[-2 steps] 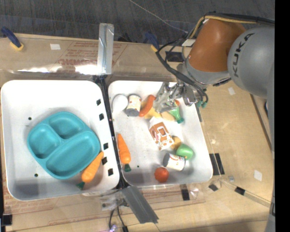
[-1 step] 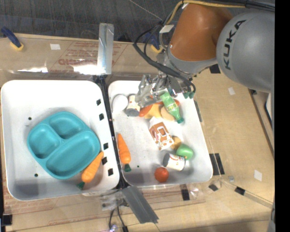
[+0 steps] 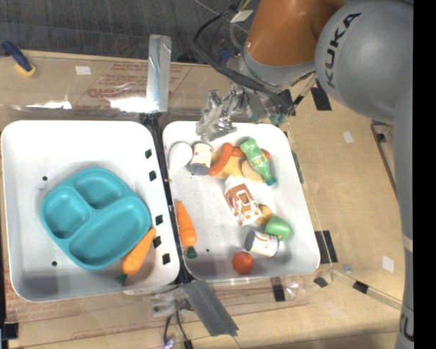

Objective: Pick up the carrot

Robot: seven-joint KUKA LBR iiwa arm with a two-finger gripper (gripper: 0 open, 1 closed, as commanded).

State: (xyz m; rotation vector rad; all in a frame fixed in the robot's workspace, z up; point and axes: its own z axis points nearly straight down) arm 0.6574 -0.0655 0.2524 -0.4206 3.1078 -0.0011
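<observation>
Pretty even overhead light, white bins a bit blown out, glare on the tape strip, slightly soft overall.

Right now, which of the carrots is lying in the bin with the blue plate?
The carrot tucked against the blue plate's lower right edge. The other carrot lies by the right bin's left wall.

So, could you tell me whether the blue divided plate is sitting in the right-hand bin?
No, the blue divided plate lies in the left bin, with a carrot leaning against its lower right edge.
</observation>
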